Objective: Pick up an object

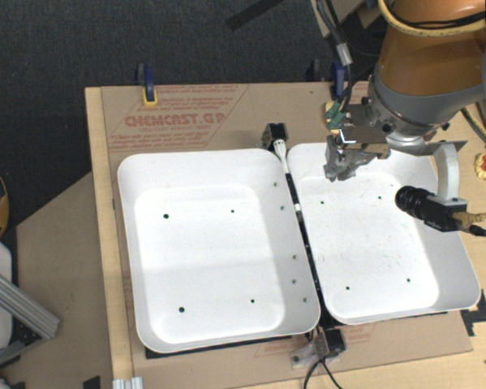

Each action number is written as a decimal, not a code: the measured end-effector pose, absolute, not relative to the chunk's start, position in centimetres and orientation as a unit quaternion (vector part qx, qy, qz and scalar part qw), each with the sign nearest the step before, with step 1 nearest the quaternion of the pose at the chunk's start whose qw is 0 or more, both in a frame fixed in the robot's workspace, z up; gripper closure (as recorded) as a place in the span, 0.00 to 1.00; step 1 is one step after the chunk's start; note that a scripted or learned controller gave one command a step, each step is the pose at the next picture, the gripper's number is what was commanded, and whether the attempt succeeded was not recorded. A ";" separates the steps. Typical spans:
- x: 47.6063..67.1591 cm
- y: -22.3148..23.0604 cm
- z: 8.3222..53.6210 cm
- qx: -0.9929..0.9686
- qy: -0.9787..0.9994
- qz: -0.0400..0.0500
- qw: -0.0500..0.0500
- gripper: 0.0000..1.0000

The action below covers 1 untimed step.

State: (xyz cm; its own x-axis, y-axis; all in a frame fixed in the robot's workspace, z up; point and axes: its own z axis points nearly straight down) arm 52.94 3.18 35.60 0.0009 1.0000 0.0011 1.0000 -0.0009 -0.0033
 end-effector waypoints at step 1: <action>50.4 2.3 38.5 -0.707 -0.707 -0.001 -0.001 1.00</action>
